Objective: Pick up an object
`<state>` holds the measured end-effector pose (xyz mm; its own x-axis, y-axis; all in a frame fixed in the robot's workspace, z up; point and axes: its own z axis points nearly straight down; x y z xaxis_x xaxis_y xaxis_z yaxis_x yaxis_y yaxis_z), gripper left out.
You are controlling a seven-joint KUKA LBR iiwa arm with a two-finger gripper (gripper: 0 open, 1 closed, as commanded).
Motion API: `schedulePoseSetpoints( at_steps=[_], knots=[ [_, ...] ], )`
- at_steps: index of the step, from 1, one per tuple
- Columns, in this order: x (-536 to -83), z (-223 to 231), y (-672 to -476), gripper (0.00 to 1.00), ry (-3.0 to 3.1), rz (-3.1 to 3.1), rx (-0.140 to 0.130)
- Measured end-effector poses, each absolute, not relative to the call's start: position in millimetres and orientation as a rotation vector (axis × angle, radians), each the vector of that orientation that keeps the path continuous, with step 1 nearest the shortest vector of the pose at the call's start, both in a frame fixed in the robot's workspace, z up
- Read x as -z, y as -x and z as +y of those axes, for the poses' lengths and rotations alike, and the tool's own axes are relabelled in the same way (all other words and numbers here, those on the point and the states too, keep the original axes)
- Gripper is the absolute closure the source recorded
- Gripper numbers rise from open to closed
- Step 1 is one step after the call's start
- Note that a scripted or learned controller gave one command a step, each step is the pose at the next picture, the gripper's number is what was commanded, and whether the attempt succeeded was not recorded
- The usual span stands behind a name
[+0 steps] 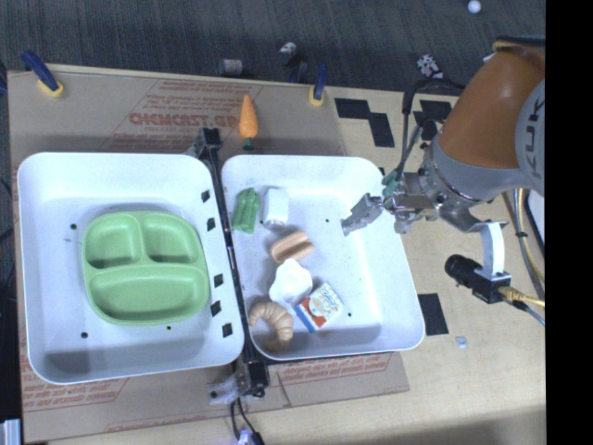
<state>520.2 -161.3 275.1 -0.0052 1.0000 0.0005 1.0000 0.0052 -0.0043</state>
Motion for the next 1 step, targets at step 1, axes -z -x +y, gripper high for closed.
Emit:
schedulePoseSetpoints(
  at_steps=[1],
  knots=[
    [-91.6,-179.2,-540.5,0.0,2.213,-2.228,-0.003]
  ],
)
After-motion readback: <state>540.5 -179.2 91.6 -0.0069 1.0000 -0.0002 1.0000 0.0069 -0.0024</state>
